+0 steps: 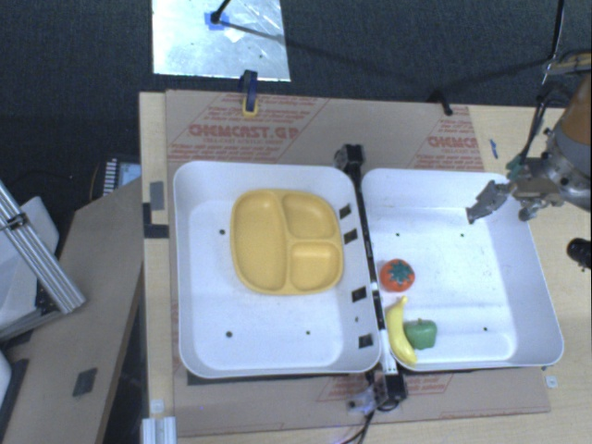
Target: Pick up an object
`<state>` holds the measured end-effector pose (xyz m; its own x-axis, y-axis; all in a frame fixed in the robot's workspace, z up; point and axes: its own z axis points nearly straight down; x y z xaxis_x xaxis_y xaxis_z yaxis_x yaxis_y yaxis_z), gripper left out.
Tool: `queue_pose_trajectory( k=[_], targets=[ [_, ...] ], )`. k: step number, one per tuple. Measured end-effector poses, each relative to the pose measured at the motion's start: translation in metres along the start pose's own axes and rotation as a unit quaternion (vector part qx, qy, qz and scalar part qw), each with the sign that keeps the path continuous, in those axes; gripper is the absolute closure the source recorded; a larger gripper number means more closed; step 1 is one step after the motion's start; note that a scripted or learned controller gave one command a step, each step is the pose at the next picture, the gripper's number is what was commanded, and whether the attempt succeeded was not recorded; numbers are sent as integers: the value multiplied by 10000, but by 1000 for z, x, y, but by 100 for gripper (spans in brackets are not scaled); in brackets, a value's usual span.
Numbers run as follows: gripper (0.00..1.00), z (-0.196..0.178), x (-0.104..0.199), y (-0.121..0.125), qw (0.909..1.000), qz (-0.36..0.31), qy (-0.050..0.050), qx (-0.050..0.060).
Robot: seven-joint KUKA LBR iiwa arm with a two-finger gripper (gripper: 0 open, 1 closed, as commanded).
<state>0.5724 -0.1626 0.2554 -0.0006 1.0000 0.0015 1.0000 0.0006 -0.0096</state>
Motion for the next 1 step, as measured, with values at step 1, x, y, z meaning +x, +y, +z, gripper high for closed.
queue_pose_trajectory(
  k=[1],
  targets=[
    [0,-6,0,2,10000,-13,-10,-53]
  ],
)
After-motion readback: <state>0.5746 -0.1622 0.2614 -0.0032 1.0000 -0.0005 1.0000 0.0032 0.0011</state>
